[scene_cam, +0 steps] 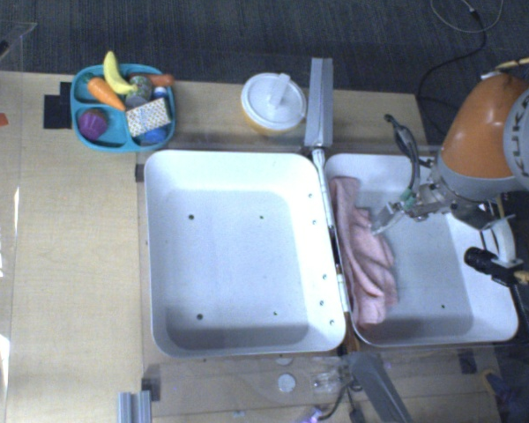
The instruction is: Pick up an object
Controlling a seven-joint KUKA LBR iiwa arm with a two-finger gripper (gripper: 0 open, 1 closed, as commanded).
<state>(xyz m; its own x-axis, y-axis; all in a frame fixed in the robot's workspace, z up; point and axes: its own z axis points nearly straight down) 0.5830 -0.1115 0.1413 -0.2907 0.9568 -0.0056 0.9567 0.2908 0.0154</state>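
A pink cloth (pixel 365 252) lies crumpled along the left wall of the right bin (pixel 450 320). My gripper (pixel 386 219) reaches in from the right and hangs low over the cloth's upper right edge, its tips close to or touching the fabric. Nothing shows between its tips. The grey arm with its orange band (pixel 480 130) leans over the bin's right side.
The left bin (pixel 238 254) sits beside the right one, a grey divider bar (pixel 318 104) behind them. A white lidded cup (pixel 273 102) stands behind the left bin. A blue tray (pixel 122 106) of toy food rests at the back left.
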